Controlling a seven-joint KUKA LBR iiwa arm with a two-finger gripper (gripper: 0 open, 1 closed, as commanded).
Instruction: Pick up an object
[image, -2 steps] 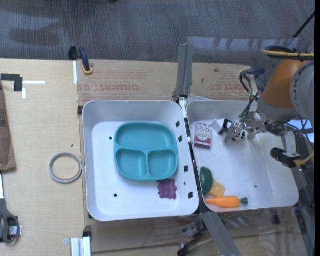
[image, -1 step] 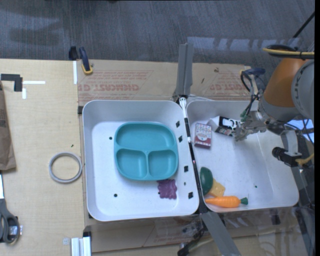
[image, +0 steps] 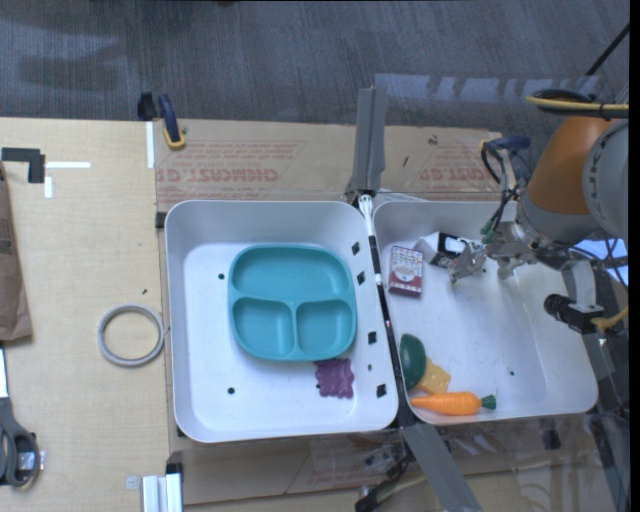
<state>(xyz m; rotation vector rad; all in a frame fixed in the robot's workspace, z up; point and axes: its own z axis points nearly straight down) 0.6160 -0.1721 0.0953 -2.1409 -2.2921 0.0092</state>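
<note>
Over the right bin (image: 520, 345), near its back wall, the gripper (image: 487, 259) hangs low, its two metal fingers spread apart with nothing between them. The grey arm (image: 600, 190) with its orange band (image: 560, 170) comes in from the right of that bin. Just beside the gripper, toward the divider between the bins, a small red-and-white box (image: 406, 271) lies flat on the bin floor, and a black-and-white item (image: 446, 245) sits between box and fingers, too small to make out. Down at the bin's front corner by the divider, a carrot (image: 452, 403) lies along the front wall, touching a yellow piece (image: 435, 379) and a dark green rounded object (image: 412, 353) just behind it. Left of the right bin, the left bin (image: 195, 330) holds a teal divided plate (image: 293, 302), with a purple bunch of grapes (image: 335, 377) just at the plate's front edge. Well left of both bins, a grey ring (image: 131, 334) rests on the bench (image: 80, 260).
</note>
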